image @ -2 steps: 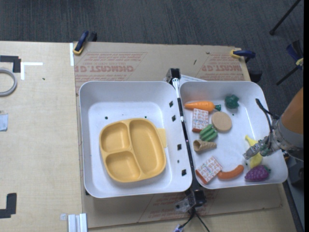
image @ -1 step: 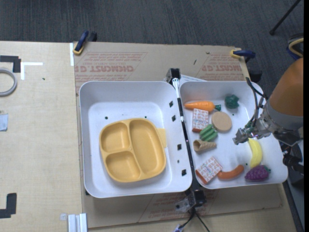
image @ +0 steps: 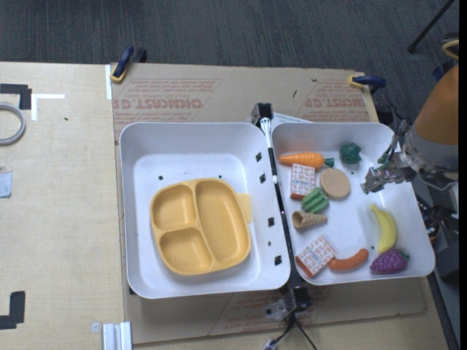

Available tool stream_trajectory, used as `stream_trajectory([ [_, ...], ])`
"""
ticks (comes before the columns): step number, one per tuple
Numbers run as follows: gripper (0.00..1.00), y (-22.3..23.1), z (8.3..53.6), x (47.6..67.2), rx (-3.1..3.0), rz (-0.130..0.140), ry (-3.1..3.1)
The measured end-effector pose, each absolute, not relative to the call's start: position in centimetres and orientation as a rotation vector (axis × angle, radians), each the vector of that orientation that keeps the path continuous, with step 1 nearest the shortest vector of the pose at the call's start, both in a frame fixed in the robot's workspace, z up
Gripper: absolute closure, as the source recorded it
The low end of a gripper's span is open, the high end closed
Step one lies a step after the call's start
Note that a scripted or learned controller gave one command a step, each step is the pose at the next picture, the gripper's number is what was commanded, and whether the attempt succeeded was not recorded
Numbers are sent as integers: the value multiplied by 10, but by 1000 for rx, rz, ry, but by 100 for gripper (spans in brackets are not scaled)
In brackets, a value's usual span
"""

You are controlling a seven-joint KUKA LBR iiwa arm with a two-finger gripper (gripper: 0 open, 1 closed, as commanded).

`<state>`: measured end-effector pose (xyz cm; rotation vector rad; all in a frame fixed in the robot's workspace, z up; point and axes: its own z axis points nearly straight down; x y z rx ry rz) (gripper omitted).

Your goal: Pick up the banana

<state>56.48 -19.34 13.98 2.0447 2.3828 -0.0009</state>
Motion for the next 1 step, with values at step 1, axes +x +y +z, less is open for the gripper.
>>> stream_trajectory([
  [1, 0, -193, 140, 565, 2045, -1, 2383],
])
